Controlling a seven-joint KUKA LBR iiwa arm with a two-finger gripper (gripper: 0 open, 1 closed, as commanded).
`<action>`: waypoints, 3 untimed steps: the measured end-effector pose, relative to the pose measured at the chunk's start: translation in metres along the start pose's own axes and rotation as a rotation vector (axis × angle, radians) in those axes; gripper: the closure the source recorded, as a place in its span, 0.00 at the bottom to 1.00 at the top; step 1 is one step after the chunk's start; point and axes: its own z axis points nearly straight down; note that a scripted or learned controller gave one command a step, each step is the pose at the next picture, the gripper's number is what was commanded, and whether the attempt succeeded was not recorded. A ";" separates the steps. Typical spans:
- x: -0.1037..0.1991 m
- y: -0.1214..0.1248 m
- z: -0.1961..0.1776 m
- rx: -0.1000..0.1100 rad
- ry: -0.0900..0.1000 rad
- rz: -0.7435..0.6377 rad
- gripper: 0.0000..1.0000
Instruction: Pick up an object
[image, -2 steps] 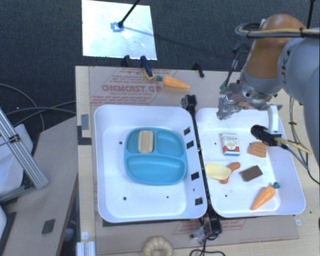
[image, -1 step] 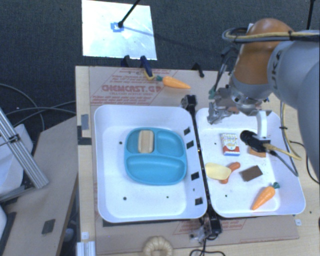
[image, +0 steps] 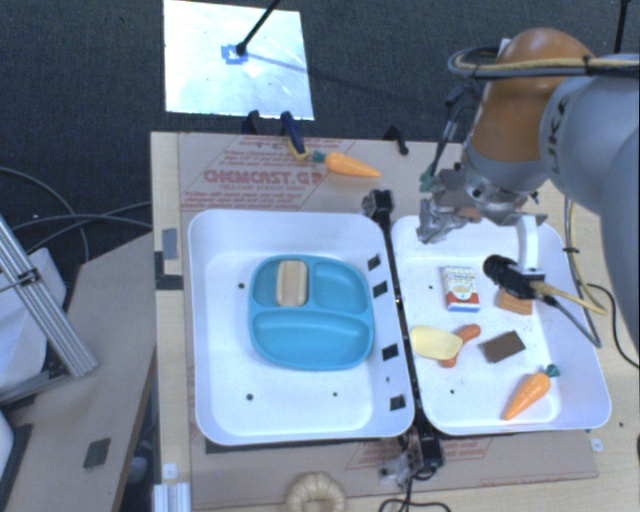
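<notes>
Tool (image: 432, 228) hangs over the far-left corner of the right bin (image: 590, 385); I cannot tell its state, and nothing is seen in it. In that bin, small carton (image: 460, 287) lies near the middle, w/ carrot (image: 527, 394) by the near-right corner. Blue plate (image: 310, 312) sits in the left bin (image: 215, 330).

A plate (image: 310, 320) lies in the left bin (image: 230, 400). A small box (image: 460, 287) and a carrot (image: 527, 395) lie in the right bin (image: 580, 400).
</notes>
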 end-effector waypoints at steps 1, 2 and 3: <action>0.009 0.007 -0.002 0.000 0.000 -0.001 1.00; 0.009 -0.004 0.013 0.002 -0.001 0.005 1.00; -0.005 0.003 0.007 -0.001 -0.001 0.006 1.00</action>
